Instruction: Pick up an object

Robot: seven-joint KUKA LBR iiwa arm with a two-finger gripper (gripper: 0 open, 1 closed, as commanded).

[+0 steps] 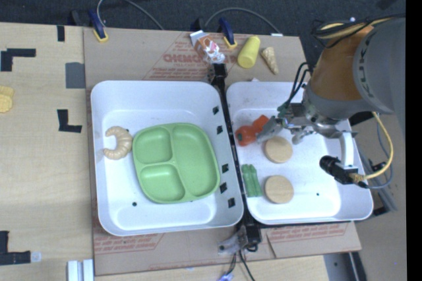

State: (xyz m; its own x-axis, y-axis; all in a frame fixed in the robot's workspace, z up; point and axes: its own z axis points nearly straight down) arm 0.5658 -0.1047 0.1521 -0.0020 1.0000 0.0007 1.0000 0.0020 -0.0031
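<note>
My gripper (pixel 285 132) hangs low over the right bin (pixel 330 207), its two grey fingers spread apart with nothing between them. Just below it lies a round tan cookie (pixel 278 150). Left of it, an orange-red carrot-like piece (pixel 249 132) touches the left fingertip (pixel 268 131). A second round cookie (pixel 279 189) and a green stick (pixel 250 179) lie nearer the front of this bin. The left bin (pixel 112 207) holds a green divided plate (pixel 177 162) and a tan croissant (pixel 117 142).
The divider (pixel 227 134) between the bins runs just left of the carrot piece. Behind the bins on the cardboard lie a yellow bottle (pixel 248 52), a small cone (pixel 270 60) and a packet (pixel 206 44). The arm's black cable (pixel 339 167) loops over the right bin's right side.
</note>
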